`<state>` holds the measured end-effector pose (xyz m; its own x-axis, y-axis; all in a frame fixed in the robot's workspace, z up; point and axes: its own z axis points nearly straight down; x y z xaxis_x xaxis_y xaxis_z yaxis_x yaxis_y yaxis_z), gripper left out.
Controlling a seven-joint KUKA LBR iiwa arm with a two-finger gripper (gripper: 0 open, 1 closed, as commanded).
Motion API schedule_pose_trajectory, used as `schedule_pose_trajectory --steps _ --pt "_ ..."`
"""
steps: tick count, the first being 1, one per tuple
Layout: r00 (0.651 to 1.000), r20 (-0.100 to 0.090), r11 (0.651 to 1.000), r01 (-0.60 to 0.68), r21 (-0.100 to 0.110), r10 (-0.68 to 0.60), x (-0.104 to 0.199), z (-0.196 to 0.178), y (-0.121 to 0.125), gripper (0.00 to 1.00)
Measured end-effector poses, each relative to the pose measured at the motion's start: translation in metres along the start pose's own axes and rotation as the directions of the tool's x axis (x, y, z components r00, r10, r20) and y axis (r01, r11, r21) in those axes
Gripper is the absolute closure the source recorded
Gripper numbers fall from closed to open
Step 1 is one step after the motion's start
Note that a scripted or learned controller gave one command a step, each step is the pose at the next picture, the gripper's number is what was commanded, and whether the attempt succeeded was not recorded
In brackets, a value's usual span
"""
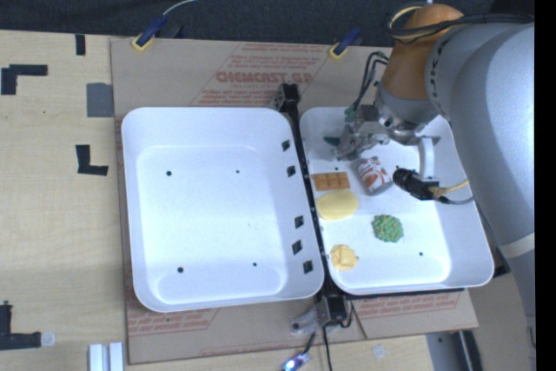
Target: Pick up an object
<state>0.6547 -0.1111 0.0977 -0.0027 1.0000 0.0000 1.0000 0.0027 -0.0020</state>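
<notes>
Camera view: reaching phase, pincer (352,139) hovering at twelve o'clock in right bin (465,274); finger state untellable; descending onto red-and-white can (373,175) needed.

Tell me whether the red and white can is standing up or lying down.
Lying down. The red and white can shows its long side on the floor of the right bin, just below the gripper.

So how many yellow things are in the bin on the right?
2: a pale yellow oval near the bin's left wall, and a smaller yellow lump nearer the front. The arm may hide more.
</notes>
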Motion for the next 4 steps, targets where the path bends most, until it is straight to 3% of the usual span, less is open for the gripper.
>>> schedule_pose_trajectory --steps 1,2,3,4 --pt "1.000 0.000 1.000 -0.003 0.003 0.003 -0.002 0.001 -0.049 1.00" --pt "1.000 0.001 1.000 -0.004 -0.006 0.004 -0.005 0.012 -0.082 1.00" --pt "1.000 0.000 1.000 -0.005 -0.005 0.005 0.004 0.011 -0.158 1.00" --pt "1.000 -0.001 1.000 -0.001 -0.002 0.001 -0.008 0.012 -0.118 1.00"
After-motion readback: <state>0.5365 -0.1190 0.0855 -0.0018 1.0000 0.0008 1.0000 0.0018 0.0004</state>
